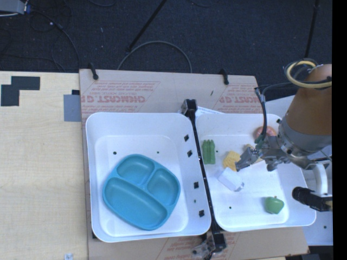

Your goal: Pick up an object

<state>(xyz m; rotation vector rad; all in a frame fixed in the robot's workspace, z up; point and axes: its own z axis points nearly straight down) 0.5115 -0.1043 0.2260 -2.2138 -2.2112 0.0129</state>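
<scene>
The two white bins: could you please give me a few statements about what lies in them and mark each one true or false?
1. The blue divided plate lies in the left bin. True.
2. The green block lies in the left bin. False: it lies in the right bin, near the divider.
3. The hand is over the right bin. True.
4. The small green pepper-like object sits on the blue plate. False: it lies on the right bin's floor, toward its near right corner.
5. The yellow object lies in the right bin. True.
</scene>
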